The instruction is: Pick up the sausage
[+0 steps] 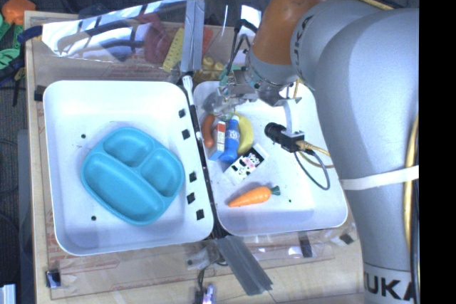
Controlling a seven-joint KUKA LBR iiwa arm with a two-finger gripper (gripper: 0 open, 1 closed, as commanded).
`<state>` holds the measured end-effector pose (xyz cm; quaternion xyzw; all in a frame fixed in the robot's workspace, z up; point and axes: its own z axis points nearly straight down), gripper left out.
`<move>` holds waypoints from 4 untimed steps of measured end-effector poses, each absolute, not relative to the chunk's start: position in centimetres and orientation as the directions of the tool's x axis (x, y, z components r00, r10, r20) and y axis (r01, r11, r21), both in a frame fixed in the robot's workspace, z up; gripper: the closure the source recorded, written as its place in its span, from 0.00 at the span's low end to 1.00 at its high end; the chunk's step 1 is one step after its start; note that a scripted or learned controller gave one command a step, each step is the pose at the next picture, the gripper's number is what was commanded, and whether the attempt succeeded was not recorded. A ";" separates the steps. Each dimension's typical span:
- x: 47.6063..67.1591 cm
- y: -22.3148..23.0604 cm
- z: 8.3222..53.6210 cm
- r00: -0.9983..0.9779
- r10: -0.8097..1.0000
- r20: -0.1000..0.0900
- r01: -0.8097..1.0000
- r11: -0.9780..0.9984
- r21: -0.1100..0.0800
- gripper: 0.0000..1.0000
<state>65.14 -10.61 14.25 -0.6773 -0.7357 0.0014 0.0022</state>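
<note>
Camera view: the big grey arm (356,82) comes from the right over the right white bin (313,206). The left white bin (64,110) carries a blue plastic plate with three compartments (133,172). The claw (226,97) hangs just above the reddish-brown sausage (208,132), which lies by the bin's left wall beside a blue bottle (231,141), a yellow banana (246,133) and, nearer the front, an orange carrot (249,197). How far the claw is open, I cannot tell.
</note>
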 end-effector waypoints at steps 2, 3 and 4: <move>65.7 -16.3 13.1 -0.364 0.932 0.002 0.931 0.364 -0.004 1.00; 65.8 -18.5 12.8 -0.588 0.809 -0.001 0.809 0.588 0.000 1.00; 65.8 -20.7 14.1 -0.698 0.716 -0.001 0.716 0.698 0.000 1.00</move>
